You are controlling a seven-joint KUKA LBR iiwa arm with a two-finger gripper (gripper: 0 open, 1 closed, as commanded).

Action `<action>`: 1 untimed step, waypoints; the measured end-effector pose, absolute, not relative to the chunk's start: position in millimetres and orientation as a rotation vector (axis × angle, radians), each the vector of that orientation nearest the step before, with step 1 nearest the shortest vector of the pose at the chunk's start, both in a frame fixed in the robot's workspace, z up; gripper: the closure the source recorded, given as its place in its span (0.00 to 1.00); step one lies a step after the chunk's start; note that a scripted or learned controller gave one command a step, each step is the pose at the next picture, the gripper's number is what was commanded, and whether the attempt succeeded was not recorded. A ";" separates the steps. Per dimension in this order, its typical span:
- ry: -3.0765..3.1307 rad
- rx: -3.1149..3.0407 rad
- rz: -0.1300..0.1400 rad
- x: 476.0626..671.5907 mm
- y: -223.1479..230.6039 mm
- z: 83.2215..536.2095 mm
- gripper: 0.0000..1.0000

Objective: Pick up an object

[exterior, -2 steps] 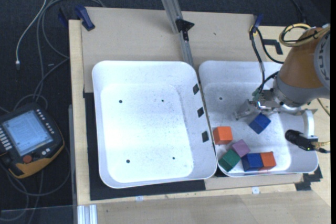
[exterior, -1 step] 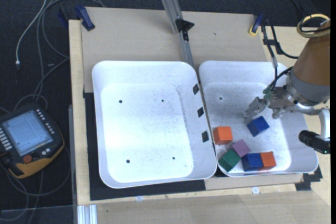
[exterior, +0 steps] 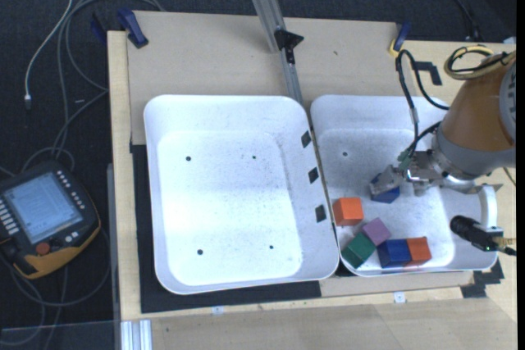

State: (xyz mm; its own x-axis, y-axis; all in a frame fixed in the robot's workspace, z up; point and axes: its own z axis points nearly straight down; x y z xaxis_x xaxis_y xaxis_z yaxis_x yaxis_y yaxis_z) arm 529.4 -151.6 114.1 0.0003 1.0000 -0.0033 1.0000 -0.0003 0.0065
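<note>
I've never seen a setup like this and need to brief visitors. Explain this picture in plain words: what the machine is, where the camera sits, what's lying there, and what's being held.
The camera is fixed above a bench and looks down at a slant. The grey and orange shape at the right is a robot arm, reaching in from that side. Its grasping part, the end effector, is low over the right bin. A blue block sits right at its tip, but I can't tell whether it is gripped or just touched.

Two shallow white bins sit side by side. The left bin has only small dark dots on its floor. In the right bin lie small blocks: orange, purple, green, blue, and another orange.

On the floor at left is a handheld controller with a screen.
</note>
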 end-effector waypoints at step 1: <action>2.229 2.219 0.001 538.7 -105.7 98.8 0.00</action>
State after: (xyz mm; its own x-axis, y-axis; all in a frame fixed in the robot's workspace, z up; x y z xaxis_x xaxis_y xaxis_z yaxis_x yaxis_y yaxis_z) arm 538.7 -105.7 98.8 -0.0045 1.0000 0.0034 1.0000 0.0045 -0.0026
